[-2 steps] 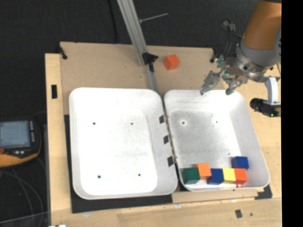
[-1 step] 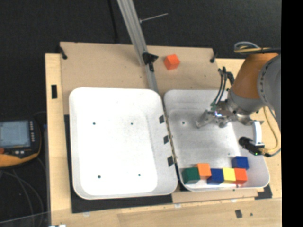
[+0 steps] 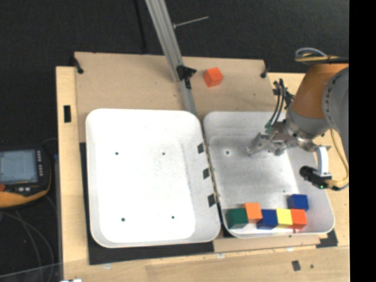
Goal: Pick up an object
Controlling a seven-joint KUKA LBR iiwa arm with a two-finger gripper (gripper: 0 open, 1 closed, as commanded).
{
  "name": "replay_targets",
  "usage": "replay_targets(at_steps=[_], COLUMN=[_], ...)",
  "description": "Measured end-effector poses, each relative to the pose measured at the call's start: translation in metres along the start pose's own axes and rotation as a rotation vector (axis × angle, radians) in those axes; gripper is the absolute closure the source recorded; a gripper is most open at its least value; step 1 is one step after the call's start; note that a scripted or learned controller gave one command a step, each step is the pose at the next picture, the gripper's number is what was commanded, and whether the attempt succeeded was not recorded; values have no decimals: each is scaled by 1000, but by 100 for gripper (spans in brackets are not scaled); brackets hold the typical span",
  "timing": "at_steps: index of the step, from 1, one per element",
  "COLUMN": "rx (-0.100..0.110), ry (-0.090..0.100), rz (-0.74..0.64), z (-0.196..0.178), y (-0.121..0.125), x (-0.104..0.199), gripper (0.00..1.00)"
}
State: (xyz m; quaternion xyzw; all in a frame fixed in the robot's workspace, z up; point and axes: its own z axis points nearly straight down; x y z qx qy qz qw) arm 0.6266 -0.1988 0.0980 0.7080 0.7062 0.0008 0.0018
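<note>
- Grey metal and an orange band mark the arm (image 3: 314, 98), which reaches in from the right over the right bin (image 3: 235, 128).
- The gripper (image 3: 256, 148) hangs over the upper middle of the right bin, well apart from the blocks; whether its jaws are spread or closed I cannot tell, and nothing shows between them.
- 6 blocks sit along the near edge of the right bin, packed close together.
- From the left: a green block (image 3: 237, 218), an orange block (image 3: 253, 211) just behind and beside it, a blue block (image 3: 268, 218), a yellow block (image 3: 284, 217), and a second orange block (image 3: 298, 217) at the right end.
- Another blue block (image 3: 298, 202) sits just behind that right-hand orange one, touching or nearly touching it.
- A loose orange cube (image 3: 212, 77) lies on the brown board (image 3: 129, 81) behind the bins, outside both.
- The left bin (image 3: 100, 157) is white, with a few small dark specks on its floor.
- A slanted metal rail (image 3: 167, 34) runs from the top down toward the gap between the 2 bins.
- A handheld control pad (image 3: 20, 172) rests off the bench at the far left.
</note>
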Motion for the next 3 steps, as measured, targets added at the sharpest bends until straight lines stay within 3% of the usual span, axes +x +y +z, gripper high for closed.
replay_targets(at_steps=[1, 2, 3], rx=[-4, -3, -8], ry=[-1, 0, -2], rz=[4, 5, 9], z=[-12, -11, -23], y=[1, 0, 1], x=[-1, -1, -2], gripper=[100, 0, 100])
